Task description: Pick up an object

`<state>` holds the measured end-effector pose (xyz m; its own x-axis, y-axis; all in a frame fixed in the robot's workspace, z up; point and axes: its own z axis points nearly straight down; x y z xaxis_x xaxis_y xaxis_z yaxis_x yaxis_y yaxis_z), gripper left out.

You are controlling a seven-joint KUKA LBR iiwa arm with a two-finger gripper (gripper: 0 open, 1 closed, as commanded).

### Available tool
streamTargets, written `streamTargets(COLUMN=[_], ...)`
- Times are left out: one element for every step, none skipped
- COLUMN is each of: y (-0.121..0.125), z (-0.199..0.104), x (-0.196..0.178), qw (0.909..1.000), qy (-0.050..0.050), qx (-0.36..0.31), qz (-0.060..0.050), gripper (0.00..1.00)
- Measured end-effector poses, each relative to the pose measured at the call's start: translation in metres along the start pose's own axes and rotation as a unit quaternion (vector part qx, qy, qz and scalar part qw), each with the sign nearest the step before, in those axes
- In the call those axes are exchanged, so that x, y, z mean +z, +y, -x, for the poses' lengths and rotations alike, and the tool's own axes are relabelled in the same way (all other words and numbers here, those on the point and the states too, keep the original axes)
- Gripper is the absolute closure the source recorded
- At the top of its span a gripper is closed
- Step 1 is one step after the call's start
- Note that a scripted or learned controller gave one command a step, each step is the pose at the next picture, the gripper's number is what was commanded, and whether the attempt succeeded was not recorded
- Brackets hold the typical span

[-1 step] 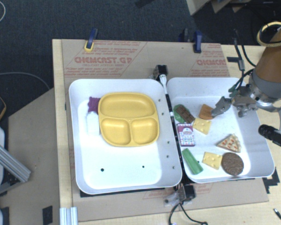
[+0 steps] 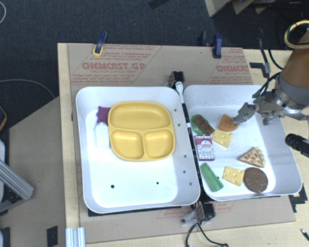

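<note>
Claw over crowded toy food in the right bin

The claw hung just beside the orange-brown toy piece, grip state impossible to tell; the cheese wedge touching that piece could be nudged or snagged, likely spoiling a clean pick.

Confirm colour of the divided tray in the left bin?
Yellow, plain, no pattern: the divided tray shows clearly in the camera view.

I see the right bin's pieces lying flat: brown bread by the tool, cheese, pizza slice, patty, green pickle, carton.
</note>
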<state>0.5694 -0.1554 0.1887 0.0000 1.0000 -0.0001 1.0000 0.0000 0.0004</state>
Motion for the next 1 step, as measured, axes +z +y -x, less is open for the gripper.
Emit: streamTargets(y=[0.0019], z=[0.0014], x=[0.0633], qw=[1.0], qy=[0.001], qx=[0.0], qz=[-0.004], gripper=[0.0])
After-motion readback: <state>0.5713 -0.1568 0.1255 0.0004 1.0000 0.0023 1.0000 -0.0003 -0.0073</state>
